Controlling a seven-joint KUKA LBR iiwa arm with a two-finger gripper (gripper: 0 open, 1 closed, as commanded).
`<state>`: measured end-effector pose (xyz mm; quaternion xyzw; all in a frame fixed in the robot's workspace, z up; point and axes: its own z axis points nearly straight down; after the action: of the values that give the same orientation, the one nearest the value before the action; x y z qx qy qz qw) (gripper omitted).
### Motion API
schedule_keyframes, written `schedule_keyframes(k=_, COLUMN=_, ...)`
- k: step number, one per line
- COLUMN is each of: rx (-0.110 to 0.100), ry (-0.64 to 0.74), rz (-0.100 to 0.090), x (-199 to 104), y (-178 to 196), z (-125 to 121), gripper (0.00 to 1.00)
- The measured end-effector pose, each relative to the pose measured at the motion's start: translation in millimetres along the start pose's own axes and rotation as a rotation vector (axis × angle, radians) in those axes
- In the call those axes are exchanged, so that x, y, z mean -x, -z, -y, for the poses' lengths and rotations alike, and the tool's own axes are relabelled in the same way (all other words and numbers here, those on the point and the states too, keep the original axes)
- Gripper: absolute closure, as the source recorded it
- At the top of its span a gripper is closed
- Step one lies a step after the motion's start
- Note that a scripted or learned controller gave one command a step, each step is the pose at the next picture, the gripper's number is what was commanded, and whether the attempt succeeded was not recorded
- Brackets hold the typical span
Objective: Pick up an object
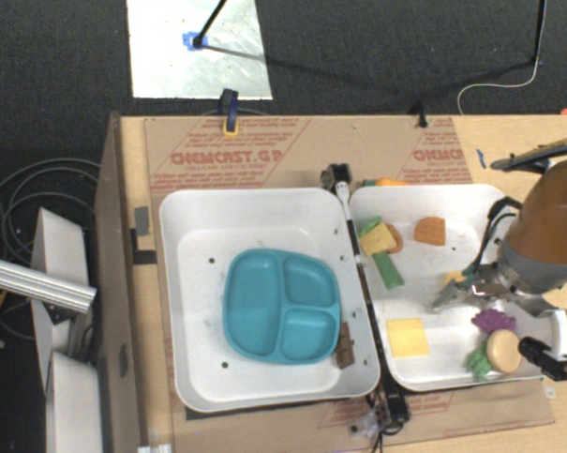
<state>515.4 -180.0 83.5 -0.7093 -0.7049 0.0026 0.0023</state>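
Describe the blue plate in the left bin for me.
The blue plate is a teal, plastic-looking tray with rounded corners and three compartments: one large at left, two smaller at right. It lies flat, right side up, slightly rotated, on the floor of the left bin, toward its right half. Its compartments hold nothing.

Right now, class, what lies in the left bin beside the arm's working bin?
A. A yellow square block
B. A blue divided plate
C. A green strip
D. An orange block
B: the blue divided plate lies in the middle of the left bin, while the yellow square block, orange block and green strip all lie in the right bin.
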Motion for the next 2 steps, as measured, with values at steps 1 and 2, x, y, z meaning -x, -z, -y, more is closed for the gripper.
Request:
schedule_keyframes(k=1, rx=0.021, ry=0.016, rz=0.002, x=-29.2, y=85.5, z=-68.5, gripper=0.0)
schedule_keyframes(k=2, rx=0.016, ry=0.014, rz=0.001, x=-45.1, y=9.5, z=-145.7, gripper=0.0)
